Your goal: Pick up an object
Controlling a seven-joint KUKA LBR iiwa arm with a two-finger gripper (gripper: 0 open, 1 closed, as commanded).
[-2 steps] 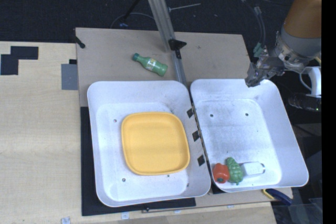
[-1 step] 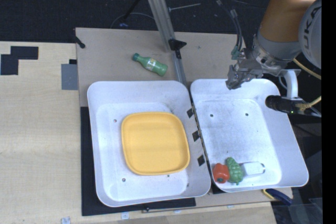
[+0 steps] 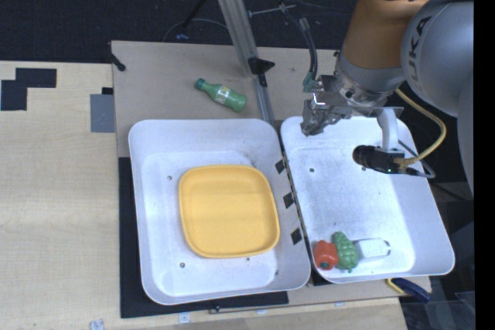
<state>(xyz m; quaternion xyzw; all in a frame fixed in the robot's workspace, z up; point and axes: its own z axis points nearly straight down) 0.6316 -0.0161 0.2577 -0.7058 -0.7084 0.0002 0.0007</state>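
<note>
Risk first: gripper (image 3: 313, 122) hangs at the far-left corner of the right bin (image 3: 421, 232), well apart from the only pickable cluster in that bin, so a straight descent from here would, I judge, close on bare bin floor. Whether it is wide or narrow I cannot tell; the tips are small and dark against the bin rim, and nothing shows between them. Targets sit at the bin's near edge: red tomato-like toy (image 3: 326, 254), touching a green bumpy toy (image 3: 346, 252), with a white piece (image 3: 373, 248) just beside that. They are packed together and close to the near wall, so a grab could likely nudge one off another or catch the wall. Black cylinder (image 3: 376, 158) on the arm's bracket hangs over the bin's middle. Left of the right bin, the other bin (image 3: 151, 166) holds a yellow plate (image 3: 228, 209), flat and hard to pinch. Beyond that, a green bottle (image 3: 221, 94) lies on the bench, beside a leaning metal rail (image 3: 236, 15).
</note>
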